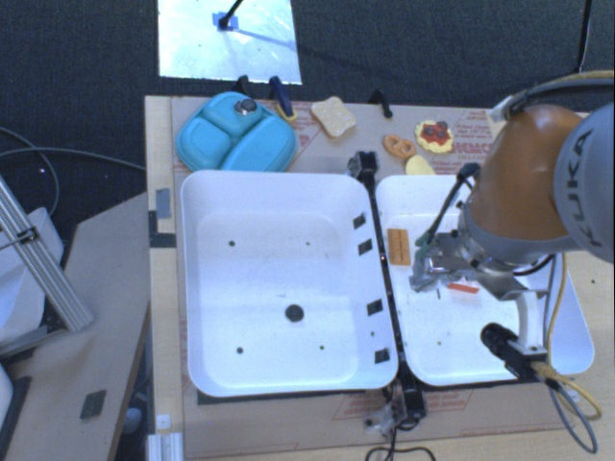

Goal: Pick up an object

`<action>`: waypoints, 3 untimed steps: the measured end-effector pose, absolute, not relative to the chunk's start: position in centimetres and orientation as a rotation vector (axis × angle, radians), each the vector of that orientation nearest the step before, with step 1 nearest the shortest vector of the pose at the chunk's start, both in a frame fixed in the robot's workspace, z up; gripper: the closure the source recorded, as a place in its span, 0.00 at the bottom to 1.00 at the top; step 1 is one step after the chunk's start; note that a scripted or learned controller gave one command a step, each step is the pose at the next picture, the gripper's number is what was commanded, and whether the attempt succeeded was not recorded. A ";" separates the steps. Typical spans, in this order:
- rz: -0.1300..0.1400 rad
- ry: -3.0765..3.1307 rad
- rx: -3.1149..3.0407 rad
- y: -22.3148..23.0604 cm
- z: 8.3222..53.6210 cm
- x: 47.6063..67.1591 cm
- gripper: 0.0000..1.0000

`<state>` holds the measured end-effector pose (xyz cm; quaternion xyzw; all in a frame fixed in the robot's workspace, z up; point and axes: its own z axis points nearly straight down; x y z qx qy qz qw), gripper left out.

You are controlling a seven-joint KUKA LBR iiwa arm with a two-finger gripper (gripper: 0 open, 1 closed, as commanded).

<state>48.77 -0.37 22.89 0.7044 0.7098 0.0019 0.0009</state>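
The end effector point(430, 275) hung low in the right bin point(437, 358) — its opening could not be told — between the orange wafer block point(398, 246) and a small orange-red piece point(463, 289), so closing there risked catching neither object.

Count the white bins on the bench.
2. The left bin lies on the bench's left half; the right bin lies beside it, partly covered by the arm.
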 end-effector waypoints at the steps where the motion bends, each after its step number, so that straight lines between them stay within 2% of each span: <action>1: 0.017 2.224 2.208 1.8 32.6 48.8 1.00; 2: 0.004 2.226 2.214 2.4 32.2 48.7 1.00; 3: 0.000 2.217 2.223 -1.8 29.8 48.7 1.00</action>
